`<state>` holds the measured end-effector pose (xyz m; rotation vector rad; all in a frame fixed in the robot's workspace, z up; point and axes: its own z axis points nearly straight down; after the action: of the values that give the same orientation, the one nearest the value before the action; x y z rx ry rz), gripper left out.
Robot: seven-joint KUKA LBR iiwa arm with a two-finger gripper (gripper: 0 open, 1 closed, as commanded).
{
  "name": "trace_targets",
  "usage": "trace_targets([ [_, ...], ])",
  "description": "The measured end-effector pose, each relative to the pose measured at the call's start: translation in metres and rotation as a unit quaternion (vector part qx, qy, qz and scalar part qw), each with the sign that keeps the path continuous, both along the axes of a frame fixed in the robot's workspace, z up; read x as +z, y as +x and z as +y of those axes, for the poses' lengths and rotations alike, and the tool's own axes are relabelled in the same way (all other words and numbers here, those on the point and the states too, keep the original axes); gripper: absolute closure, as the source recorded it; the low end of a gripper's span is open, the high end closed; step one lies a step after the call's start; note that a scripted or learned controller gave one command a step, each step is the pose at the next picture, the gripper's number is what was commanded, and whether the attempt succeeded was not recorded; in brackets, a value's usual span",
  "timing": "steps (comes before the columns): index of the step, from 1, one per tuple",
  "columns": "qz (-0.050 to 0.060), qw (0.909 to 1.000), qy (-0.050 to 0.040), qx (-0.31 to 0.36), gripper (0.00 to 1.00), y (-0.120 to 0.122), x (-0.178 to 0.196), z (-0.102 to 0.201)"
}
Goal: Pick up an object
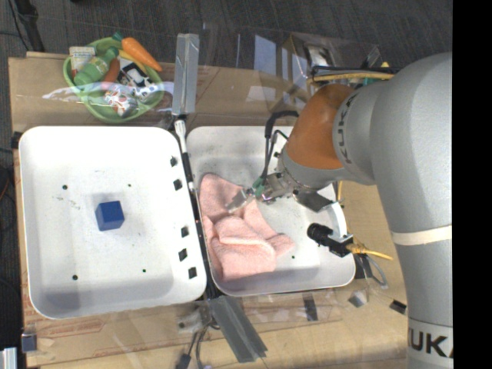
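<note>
Grey arm point(407, 183) looms closest to us, reaching in from three o'clock so its end effector point(257, 193) sits on the pink cloth point(234, 233) in the right bin point(231, 141); we cannot tell its grip. Blue cube point(110, 214) waits in the left bin point(46, 152)

"UKA" on arm point(427, 229).
</note>
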<state>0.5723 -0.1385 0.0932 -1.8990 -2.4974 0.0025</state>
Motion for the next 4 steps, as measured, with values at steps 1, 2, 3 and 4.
trace_targets([
  [1, 0.001, 1.0, 0.0002, 0.001, 1.0, 0.0, 0.01, 0.0],
  [2, -0.002, 1.0, -0.0004, 0.009, 1.0, 0.034, 0.099, 0.064],
  [3, -0.001, 1.0, -0.0004, 0.01, 0.0, 0.034, 0.099, 0.064],
  [4, 0.001, 1.0, -0.0004, 0.001, 0.0, 0.039, 0.005, 0.034],
])
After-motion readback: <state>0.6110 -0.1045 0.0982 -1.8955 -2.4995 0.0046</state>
